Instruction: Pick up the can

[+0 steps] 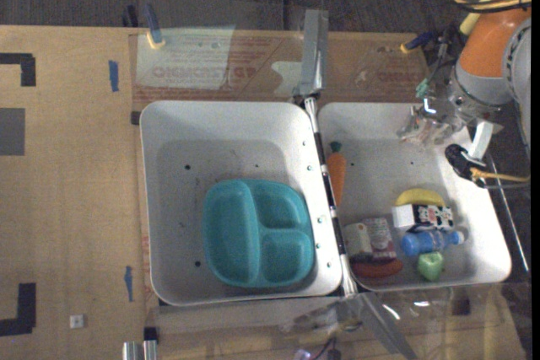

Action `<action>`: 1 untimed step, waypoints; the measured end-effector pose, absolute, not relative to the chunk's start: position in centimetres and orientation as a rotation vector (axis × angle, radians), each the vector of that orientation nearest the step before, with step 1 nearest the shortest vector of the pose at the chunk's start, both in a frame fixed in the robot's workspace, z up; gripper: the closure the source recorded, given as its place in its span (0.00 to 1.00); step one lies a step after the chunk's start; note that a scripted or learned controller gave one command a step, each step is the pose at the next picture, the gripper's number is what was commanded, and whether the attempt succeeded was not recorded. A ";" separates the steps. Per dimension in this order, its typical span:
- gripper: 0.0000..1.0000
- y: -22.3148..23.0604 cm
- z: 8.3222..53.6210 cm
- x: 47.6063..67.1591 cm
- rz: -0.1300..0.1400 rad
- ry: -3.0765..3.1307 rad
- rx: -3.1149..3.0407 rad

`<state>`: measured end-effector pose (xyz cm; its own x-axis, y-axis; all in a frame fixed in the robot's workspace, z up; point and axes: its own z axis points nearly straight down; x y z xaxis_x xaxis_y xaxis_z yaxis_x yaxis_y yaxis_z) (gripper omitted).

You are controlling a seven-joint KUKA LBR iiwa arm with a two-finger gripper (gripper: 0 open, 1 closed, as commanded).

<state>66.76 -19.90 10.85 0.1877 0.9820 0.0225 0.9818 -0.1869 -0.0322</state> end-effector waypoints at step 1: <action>1.00 -20.0 16.7 66.7 0.001 -2.193 -2.251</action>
<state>66.72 -20.01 16.74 0.0259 0.9997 -0.0013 0.9997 -0.0259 0.0004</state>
